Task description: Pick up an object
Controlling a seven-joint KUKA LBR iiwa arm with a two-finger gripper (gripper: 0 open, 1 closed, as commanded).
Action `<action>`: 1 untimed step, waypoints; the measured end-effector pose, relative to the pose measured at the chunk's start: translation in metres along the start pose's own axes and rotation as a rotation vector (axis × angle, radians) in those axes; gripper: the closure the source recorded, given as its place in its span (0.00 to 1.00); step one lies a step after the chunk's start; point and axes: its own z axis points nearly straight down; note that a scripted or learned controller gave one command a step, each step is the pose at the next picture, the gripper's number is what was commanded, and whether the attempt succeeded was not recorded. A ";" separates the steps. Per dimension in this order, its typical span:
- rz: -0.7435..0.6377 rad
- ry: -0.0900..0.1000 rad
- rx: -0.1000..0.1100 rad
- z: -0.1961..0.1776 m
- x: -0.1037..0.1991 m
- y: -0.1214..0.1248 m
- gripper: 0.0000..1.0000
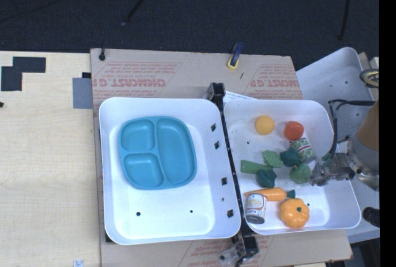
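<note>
While toys crowd the right bin (337,210), a blue tray (157,152) sits left.

The gripper (322,174) hangs over the right bin (337,213), just beside a green toy (301,173).

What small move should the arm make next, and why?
Probably ease the gripper left and down onto the green toy. The gripper sits at the right bin's right side, just beside that pile, and nothing shows between its fingers.
</note>
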 end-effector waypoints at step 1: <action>-0.009 0.000 -0.002 -0.049 0.008 0.005 1.00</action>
